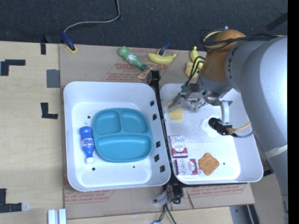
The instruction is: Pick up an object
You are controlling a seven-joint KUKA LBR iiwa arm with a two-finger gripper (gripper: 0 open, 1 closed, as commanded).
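Tabletop with two white bins | pale yellow block in right bin, upper left | likely light, stiff; grip across its sides | tool just above it, open or closed unclear

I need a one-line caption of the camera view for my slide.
The arm's hand hovers over a pale yellow piece in the right bin; the left bin holds a blue plate and bottle.

Pale wooden bench, brown cardboard sheet; dark carpet, grey cable
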